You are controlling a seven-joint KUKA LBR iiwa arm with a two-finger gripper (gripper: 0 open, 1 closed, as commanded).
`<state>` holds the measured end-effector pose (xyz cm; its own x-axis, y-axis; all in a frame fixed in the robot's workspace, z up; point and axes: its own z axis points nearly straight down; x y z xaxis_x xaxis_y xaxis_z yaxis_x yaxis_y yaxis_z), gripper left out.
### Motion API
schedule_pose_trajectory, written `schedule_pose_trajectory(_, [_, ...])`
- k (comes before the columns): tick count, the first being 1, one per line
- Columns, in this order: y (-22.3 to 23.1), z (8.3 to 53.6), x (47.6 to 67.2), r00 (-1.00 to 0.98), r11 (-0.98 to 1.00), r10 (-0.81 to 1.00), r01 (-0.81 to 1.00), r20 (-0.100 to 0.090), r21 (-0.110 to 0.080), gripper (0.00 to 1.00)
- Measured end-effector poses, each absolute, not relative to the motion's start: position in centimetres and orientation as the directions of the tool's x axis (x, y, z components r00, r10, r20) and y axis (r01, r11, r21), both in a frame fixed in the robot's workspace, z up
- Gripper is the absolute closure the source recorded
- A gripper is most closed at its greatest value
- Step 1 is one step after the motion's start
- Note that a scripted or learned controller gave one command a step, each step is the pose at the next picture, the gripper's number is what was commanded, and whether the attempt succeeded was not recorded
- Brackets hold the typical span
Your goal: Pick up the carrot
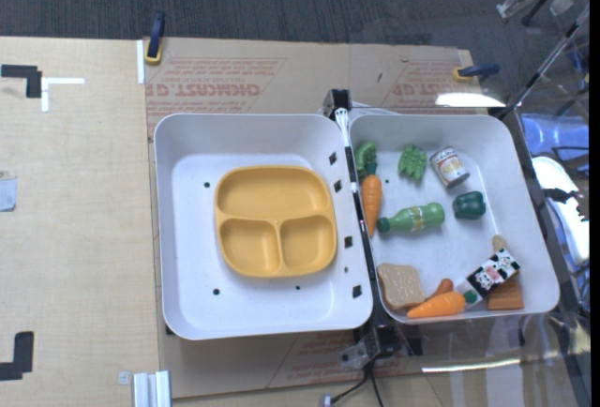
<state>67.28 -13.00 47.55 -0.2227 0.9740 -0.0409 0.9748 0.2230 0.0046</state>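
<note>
In the camera view, the jaws hang at the top right corner, beyond the far edge of the desk (75, 208). They are too small and blurred to tell whether they are released or clenched. One carrot (371, 199) lies well below and left of them, along the left wall of the right bin (473, 250), just beside a green bottle (412, 219). A second carrot (437, 305) lies farther below the jaws, at the bin's near wall, touching a bread slice (398, 284).

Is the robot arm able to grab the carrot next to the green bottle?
Probably yes. The carrot lies uncovered in the right bin, though it hugs the bin's left wall, with the green bottle close beside it.
</note>
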Motion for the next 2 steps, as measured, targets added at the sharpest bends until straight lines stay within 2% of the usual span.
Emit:
schedule_pose_trajectory(1, [-12.97,48.23,67.47,-0.226,0.226,0.973,0.974,-0.045,0.004,1.00])
schedule_pose_trajectory(2, [-12.97,48.23,67.47,-0.226,0.226,0.973,0.974,-0.045,0.004,0.00])
